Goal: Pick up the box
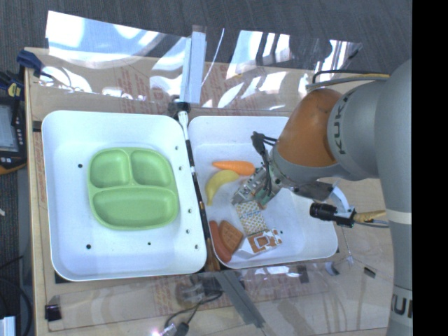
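Note:
The box [256,228] is a small flat carton with a checkered upper part and an orange-and-white printed lower end. It lies in the right bin [308,240] near the front wall, tilted a little. My gripper [252,191] hangs low over the middle of that bin, right at the box's far end. Its tip overlaps the carton's top edge in this view, so I cannot see whether it touches. The grey arm with its orange band [315,128] reaches in from the right and hides the bin's back right part.
In the right bin, an orange carrot [234,166] and a yellow banana [220,182] lie just left of the gripper. A reddish-brown food piece [225,236] sits left of the box. The left bin [63,243] holds a green divided plate [133,187].

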You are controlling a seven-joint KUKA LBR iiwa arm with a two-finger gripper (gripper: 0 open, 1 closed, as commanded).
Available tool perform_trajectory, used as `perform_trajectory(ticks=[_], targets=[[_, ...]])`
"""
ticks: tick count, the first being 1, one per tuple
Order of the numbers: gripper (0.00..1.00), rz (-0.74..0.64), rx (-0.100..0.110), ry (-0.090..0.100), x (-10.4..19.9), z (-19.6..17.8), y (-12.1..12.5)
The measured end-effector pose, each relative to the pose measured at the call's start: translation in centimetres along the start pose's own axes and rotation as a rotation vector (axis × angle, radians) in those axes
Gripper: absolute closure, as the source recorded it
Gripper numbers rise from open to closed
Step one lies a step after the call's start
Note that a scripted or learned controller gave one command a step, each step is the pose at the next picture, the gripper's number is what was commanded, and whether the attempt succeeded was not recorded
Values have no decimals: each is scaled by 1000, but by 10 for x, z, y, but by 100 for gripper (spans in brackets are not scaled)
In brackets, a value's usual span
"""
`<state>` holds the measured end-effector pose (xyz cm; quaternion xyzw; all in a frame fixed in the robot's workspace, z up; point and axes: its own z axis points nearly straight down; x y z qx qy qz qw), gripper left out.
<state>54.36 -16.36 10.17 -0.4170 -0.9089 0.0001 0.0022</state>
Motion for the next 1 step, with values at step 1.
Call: perform_trajectory(ticks=[1], targets=[[100,-252,-2,-7,11,-142,-31]])
